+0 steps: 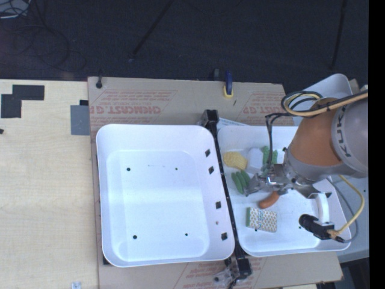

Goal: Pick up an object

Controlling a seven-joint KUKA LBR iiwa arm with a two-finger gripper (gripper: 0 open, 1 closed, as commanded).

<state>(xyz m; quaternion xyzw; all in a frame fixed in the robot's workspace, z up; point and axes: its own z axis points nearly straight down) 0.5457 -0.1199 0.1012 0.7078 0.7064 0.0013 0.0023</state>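
My gripper hangs low over the middle of the right bin. Just below it lies a small orange piece, and just to its left a green pod-like piece. A yellow lump sits near the bin's upper left. A white square with green speckles lies toward the bin's front. Behind the gripper, a green piece and a pale piece are partly hidden by the wrist. I see nothing held in the gripper.
The left bin stands beside the right one, with a black divider rail between them. The arm's grey and orange body covers the right bin's upper right part. Cardboard lies under both bins.
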